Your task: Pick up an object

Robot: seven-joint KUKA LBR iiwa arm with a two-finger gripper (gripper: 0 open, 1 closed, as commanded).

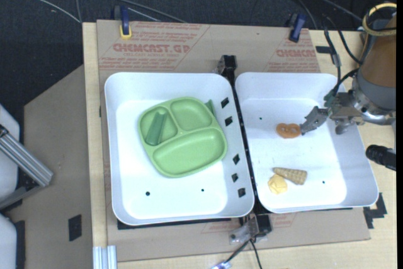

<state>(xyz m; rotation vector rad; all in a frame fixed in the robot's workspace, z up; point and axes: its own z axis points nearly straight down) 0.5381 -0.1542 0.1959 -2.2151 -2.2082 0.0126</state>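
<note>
The right bin (352, 192) holds three small things: an orange pretzel-shaped piece (289, 130) near its middle, a tan waffle cone (291, 175) lying on its side, and a yellow lump (277, 184) touching the cone's left end. My gripper (326, 125) hangs over the right half of this bin, just right of the orange piece. It is open, with nothing between its fingers. Its left finger (311, 121) ends close beside the orange piece.
The left bin (126, 192) holds a green divided plate (189, 151) with a green stick (155, 126) in its upper left compartment. A black divider with clips (234, 135) runs between the bins. Cables (340, 66) trail behind the arm at the right.
</note>
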